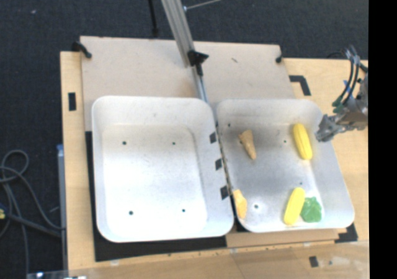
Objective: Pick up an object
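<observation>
**Candidate objects and gripper position at the right bin**

We find all the pickable objects in the right bin (329, 166). A yellow corn-shaped piece (302, 141) lies near the bin's right wall, closest to the gripper (325, 131). A second yellow piece (293, 206) lies toward the near right corner, touching a green object (312, 209); this contact would complicate a clean grasp there. A tan cone-shaped item (248, 144) lies apart in the middle of the bin, and a small orange item (239, 203) lies against the left wall, where the wall limits access.

The left bin (155, 166) offers a place to drop a picked object.

The gripper sits at the right bin's right edge, just beside the upper yellow piece. We cannot tell whether it is apart or together, and nothing shows as held. We judge the upper yellow piece the likeliest target. Both bins rest on the surface (260, 67).
</observation>
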`<state>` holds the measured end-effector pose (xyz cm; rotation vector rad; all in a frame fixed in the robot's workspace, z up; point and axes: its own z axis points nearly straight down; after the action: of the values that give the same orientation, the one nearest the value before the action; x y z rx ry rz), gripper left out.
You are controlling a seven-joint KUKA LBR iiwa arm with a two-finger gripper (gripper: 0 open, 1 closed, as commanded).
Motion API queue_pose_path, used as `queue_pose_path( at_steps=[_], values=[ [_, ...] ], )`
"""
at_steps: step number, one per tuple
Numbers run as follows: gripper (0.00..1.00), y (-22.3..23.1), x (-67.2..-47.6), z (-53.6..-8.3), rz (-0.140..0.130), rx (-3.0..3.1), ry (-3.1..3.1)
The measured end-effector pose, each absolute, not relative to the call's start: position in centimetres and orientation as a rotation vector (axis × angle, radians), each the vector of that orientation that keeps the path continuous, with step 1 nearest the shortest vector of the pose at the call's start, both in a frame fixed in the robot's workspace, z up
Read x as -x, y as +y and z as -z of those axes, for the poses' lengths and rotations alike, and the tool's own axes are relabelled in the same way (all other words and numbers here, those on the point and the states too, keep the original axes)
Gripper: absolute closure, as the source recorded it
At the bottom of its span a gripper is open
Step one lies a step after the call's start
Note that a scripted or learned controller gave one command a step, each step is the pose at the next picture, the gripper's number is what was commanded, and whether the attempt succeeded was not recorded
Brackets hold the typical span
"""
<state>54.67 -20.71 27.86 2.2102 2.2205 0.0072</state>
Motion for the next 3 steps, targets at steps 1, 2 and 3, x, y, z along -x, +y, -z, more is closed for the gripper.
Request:
queue_pose_path(
  at_steps=[1, 2, 3],
  values=[
    [1.00, -20.8, -54.8, -30.1, -0.004, -2.213, 2.225],
    [1.00, -16.7, -57.4, -28.5, 0.001, -2.215, 2.226],
    [1.00, -12.8, -60.1, -27.9, 0.000, -2.214, 2.224]
  ],
)
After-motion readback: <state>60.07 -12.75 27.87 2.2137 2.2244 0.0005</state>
